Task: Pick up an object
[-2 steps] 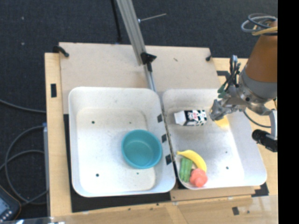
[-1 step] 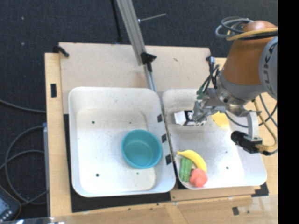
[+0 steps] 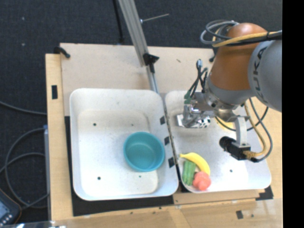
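Yellow banana (image 3: pixel 198 161), green vegetable-shaped piece (image 3: pixel 188 172) and red-orange fruit (image 3: pixel 202 180) sit bunched together at the near-left corner of the right bin (image 3: pixel 251 175), touching one another and close against the wall that divides the two bins. Gripper (image 3: pixel 194 119) hangs over the far-left part of the same bin, so the cluster lies toward the bin's near edge from it, along the same left wall, with a stretch of bare bin floor between them. Banana's long axis runs slantwise, from the divider toward the near-right; green piece runs roughly far-to-near beside it; the red one is round, no axis. Whether the tool's tips are apart or together: cannot tell, the metal at the wrist is a blur and a small black-and-white patch sits right by it. Nothing readable between them. Blue bowl (image 3: pixel 143 151) rests in the left bin (image 3: pixel 95 108), toward its near-right, across the divider from the gripper. Judgement: nearest pickable thing is the banana; the move would be toward the near edge, hugging the divider, and the tight packing against the wall could make a clean closing hard.
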